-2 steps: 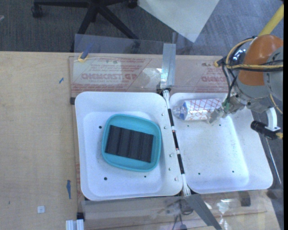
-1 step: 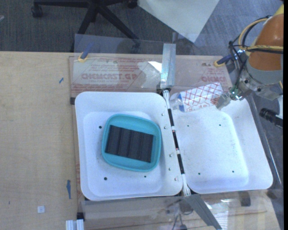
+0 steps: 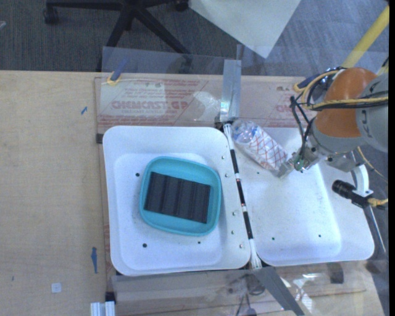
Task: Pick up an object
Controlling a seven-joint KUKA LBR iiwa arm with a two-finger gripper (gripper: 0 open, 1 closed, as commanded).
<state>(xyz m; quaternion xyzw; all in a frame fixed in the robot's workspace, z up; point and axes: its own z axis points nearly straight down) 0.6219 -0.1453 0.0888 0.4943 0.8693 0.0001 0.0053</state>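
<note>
red mirrored lettering is showing on the clear plastic sheet [image 3: 162,102] lying along the top of the bins, upper centre of the frame; it is reversed and too faint to read for sure. no other writing is legible.

left bin [image 3: 123,148] is sitting centre-left, shallow white plastic with rounded corners. a teal tray [image 3: 180,195] with rounded corners is lying in its middle, slightly tilted, carrying a dark ribbed insert with parallel grooves.

right bin [image 3: 308,228] is sitting centre-right, same white plastic, touching the left bin along a hinged-looking seam with small screws. a clear crinkled bag [image 3: 260,146] with a red criss-cross pattern is lying in the upper left corner of the right bin, running diagonally down to the right. what is inside is hard to make out.

the arm [image 3: 349,105] is entering at the upper right of the frame, grey with an orange band, draped with yellow and black cables, partly cut off by the frame edge. the gripper [image 3: 290,166] is sitting right at the lower right end of the bag, touching or just beside it. its tip is small and blurred, so cannot tell whether it is clenched, released or grasping the bag.

the desk [image 3: 43,185] is plain light wood, with small blue marks at the left. a black chair base [image 3: 123,18] is showing at the top left, cut off.
</note>
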